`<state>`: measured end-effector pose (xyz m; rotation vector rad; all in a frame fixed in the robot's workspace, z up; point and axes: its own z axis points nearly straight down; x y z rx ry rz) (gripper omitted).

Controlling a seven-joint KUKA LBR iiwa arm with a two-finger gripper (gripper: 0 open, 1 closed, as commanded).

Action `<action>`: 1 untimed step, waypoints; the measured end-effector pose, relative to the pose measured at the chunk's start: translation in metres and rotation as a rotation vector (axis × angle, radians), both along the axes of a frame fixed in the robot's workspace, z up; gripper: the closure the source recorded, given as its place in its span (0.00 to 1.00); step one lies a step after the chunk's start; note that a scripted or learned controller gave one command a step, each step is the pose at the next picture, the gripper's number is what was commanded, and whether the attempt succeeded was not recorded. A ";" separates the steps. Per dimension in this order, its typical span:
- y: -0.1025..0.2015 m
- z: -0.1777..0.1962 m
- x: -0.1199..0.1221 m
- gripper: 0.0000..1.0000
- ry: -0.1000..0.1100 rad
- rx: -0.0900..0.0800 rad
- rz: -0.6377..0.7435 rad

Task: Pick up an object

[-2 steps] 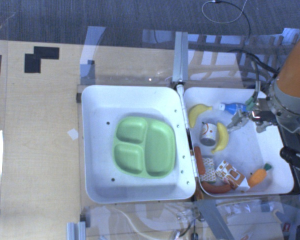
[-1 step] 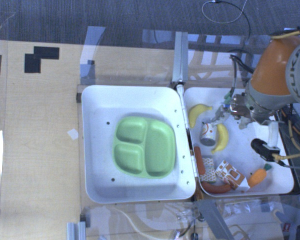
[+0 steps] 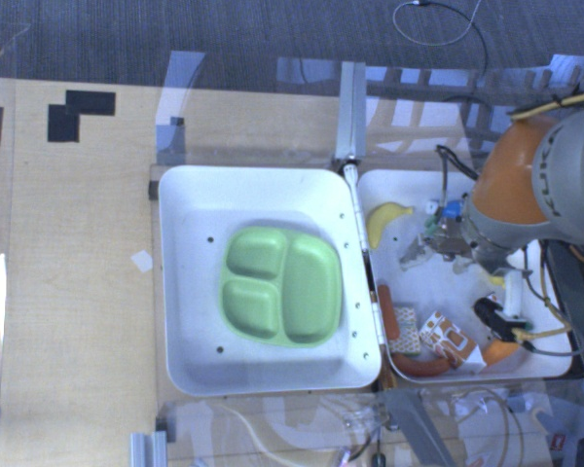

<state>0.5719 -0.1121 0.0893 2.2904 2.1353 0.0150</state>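
Nothing has been lifted yet, as far as can be seen: the pick is not done, and both the grasp and the lift are judged to be left. The pincer [image 3: 420, 249] hangs low inside the right bin [image 3: 409, 185], over bare floor in its upper middle, and nothing shows in its grip. How far open it is cannot be told from this slant. The likeliest target is the banana [image 3: 387, 220], which lies just beside the pincer toward the bin's upper left corner, near the left wall. The other candidates sit along the same bin's lower side. A sausage [image 3: 393, 324] lies against the left wall, a patterned box [image 3: 446, 337] is next to it, and an orange piece [image 3: 501, 351] is near the lower right. The left bin [image 3: 190, 261] holds a green plate [image 3: 282, 285] with three compartments, flat in its middle with nothing on it. Both bins rest side by side on the tabletop [image 3: 68, 290].
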 end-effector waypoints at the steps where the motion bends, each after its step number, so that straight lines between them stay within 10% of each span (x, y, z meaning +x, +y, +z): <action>1: 0.002 0.012 0.003 1.00 -0.006 0.001 0.002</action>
